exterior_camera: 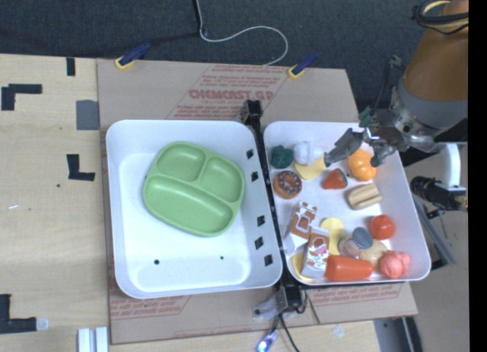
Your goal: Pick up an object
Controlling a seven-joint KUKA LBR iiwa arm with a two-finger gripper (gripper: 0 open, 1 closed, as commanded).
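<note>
Right bin (415,214): bread roll (363,195) lengthwise left-right.

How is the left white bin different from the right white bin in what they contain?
The left bin contains one green divided plate; the right bin contains many small toy foods. The gripper is above the right bin, not the left bin. Both are shallow, white and side by side.

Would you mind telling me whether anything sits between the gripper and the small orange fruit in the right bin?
Nothing visible does: the gripper hangs just above the small orange fruit; the red strawberry-like piece lies beside it, to the view's left.
</note>
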